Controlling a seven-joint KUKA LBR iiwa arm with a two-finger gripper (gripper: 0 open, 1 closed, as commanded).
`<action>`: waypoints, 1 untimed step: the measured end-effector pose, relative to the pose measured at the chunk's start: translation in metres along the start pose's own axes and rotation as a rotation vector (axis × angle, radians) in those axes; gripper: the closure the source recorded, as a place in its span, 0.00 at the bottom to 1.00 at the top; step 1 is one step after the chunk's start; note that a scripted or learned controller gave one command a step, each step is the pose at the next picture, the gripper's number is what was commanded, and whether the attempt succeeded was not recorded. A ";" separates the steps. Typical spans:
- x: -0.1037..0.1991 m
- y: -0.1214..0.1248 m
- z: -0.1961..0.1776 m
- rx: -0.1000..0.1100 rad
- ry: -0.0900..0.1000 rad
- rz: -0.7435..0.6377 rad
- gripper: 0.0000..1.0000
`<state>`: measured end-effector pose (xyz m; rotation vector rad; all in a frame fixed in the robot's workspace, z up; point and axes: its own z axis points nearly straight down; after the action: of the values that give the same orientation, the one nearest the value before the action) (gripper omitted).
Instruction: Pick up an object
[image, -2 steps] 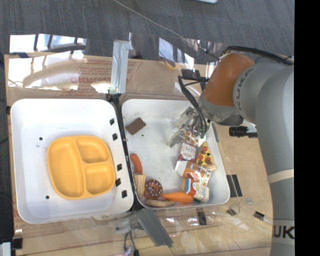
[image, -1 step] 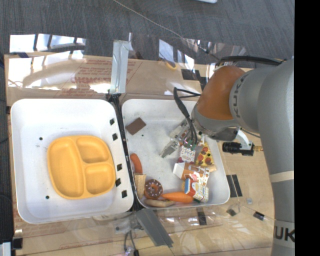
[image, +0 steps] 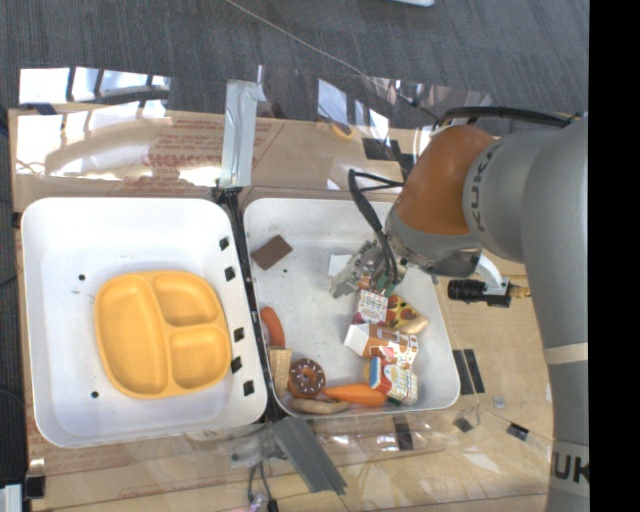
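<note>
My gripper (image: 352, 278) hangs low over the middle of the right bin (image: 300, 215), below the orange band of the arm (image: 450, 185). Just under and right of it lie a small printed carton (image: 373, 305) and a pizza slice (image: 406, 319). A white scrap (image: 340, 264) shows at the gripper's upper left edge. Further objects in this bin are a brown square (image: 270, 251), a red sausage (image: 272, 327), a chocolate donut (image: 306, 377), a carrot (image: 356, 395) and a colourful box (image: 396, 366). I see nothing clearly held.
The left bin (image: 60, 230) holds a yellow divided plate (image: 160, 332). A black divider (image: 238, 290) separates the two bins. Most items crowd the right bin's front right corner; its bare floor (image: 310, 290) lies left of the gripper. A cable (image: 365, 210) loops near the wrist.
</note>
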<state>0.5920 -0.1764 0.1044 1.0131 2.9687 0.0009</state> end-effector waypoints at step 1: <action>0.000 0.000 0.000 0.000 0.001 -0.001 0.00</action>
<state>0.5919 -0.1760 0.1041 1.0116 2.9700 0.0007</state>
